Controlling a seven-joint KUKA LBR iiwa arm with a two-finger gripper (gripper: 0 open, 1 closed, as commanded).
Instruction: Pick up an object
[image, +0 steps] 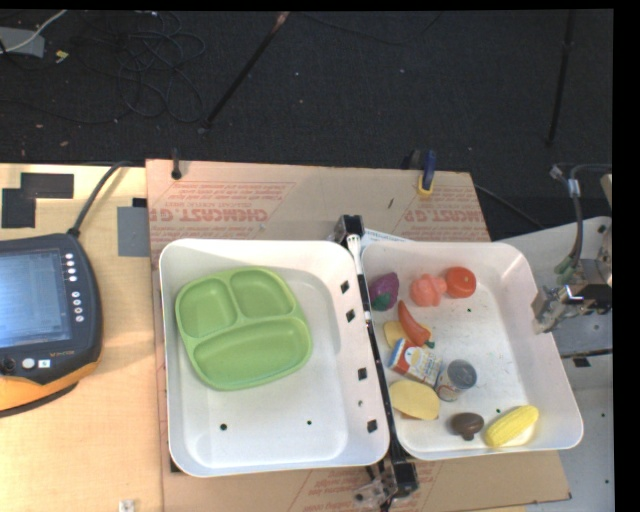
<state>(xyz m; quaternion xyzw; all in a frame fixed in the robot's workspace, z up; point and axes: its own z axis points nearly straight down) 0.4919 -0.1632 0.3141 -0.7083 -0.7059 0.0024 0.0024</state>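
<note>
The candidate objects all lay in the right bin (500, 340). Since the arm reaches in from the bin's right side, the yellow corn (512, 425) at the bin's near right corner was judged the closest target along that approach. Its long axis ran diagonally, rising toward the bin's right wall, so a grasp would probably need to close across that axis. A brown round item (466, 425) lay just beside the corn's inner end, leaving little clearance there. The red tomato (460, 281) sat near the bin's far wall, with open floor on its right. The green divided plate (243, 325) lay outside the bin, to its left. Whether the gripper was open or closed could not be determined.
</note>
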